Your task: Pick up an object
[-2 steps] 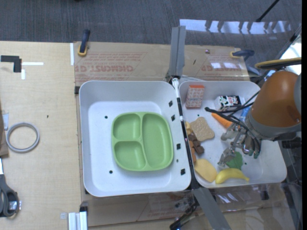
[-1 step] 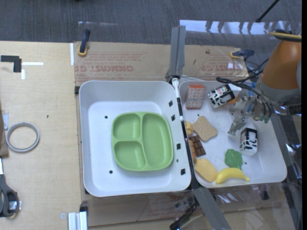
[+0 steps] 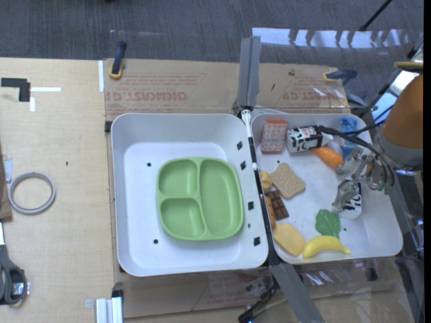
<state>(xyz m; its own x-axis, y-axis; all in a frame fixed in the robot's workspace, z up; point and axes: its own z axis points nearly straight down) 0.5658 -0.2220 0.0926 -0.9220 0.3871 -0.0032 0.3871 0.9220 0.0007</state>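
The claw (image 3: 348, 197), its opening impossible to judge, hangs low at the right bin's (image 3: 384, 247) three o'clock side, seemingly mid-reach; next, it needs to close on the leaf (image 3: 328, 222).

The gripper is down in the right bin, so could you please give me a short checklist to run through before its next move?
1. Gripper over the right bin: ok.
2. Something held between its fingers: cannot tell, cables clutter that spot.
3. Items nearby to pick: ok; green leaf and banana lie close below it.
4. Orange carrot apart from the gripper: ok.
5. Green divided plate sits flat in the left bin: ok.
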